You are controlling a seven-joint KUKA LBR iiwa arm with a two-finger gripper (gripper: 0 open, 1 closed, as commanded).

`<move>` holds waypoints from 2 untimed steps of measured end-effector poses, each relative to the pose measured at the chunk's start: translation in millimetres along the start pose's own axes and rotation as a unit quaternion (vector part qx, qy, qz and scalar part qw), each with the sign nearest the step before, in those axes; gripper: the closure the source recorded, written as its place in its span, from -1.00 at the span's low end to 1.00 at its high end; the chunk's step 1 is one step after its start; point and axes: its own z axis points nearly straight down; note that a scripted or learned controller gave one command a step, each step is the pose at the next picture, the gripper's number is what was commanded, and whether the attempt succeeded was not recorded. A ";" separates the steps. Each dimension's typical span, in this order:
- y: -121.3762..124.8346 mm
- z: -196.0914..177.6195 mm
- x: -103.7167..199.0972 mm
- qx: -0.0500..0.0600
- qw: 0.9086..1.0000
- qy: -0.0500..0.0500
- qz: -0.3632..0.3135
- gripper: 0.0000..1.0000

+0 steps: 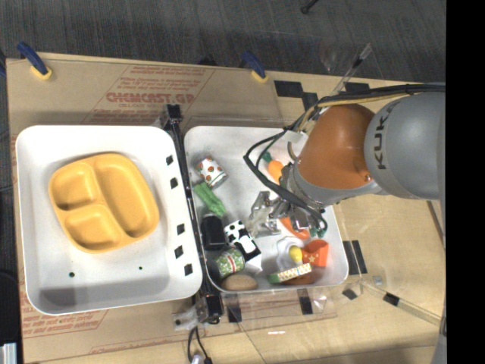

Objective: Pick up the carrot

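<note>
Orange-banded arm fills the frame's right, its gripper low in the right bin, grip state unreadable; carrot lies partly hidden at upper centre-right, so approach stage, next needing realignment over it.

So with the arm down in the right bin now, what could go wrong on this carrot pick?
1. The carrot lies mostly hidden under the arm's orange band, while the end effector sits nearer the bin's middle, so it may close beside it.
2. The black-and-white toy, green pod and red fries box crowd close; the wrong item could get grabbed or shoved.
</note>
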 end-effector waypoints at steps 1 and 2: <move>-43.2 8.9 15.3 0.002 0.962 -0.002 -0.273 1.00; -42.1 8.0 14.2 0.002 0.962 -0.004 -0.273 -1.00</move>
